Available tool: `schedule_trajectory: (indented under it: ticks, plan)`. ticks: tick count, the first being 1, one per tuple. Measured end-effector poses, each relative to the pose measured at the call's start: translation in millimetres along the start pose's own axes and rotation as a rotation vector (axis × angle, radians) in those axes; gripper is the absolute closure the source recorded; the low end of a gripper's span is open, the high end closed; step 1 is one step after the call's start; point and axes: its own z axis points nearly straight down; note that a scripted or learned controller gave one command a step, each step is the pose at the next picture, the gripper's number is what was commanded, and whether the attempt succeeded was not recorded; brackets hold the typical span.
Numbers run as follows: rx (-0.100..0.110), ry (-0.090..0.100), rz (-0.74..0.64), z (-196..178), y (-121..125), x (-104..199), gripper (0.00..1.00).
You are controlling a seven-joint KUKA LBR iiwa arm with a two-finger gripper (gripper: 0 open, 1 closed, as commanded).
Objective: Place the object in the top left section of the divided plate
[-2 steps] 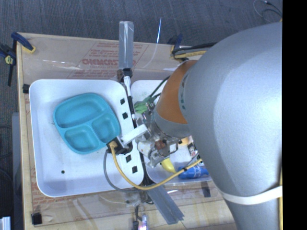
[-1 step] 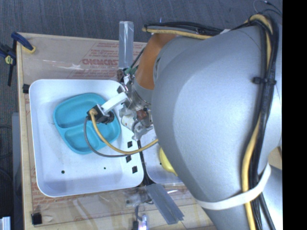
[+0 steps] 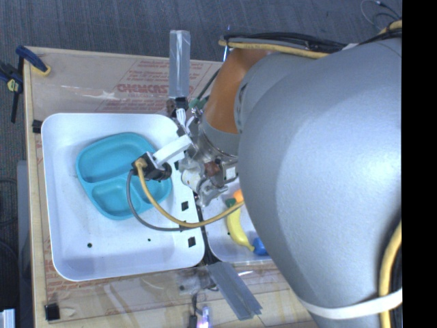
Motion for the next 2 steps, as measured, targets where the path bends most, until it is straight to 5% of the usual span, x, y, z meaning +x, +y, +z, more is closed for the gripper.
schedule_trajectory:
  ticks: [1,2]
  plan:
    - [-0.002,0.0,-0.209,23.4,-46.4,79.0,1.0]
    - [-0.001,-0.001,-0.21,23.1,-46.7,79.1,0.0]
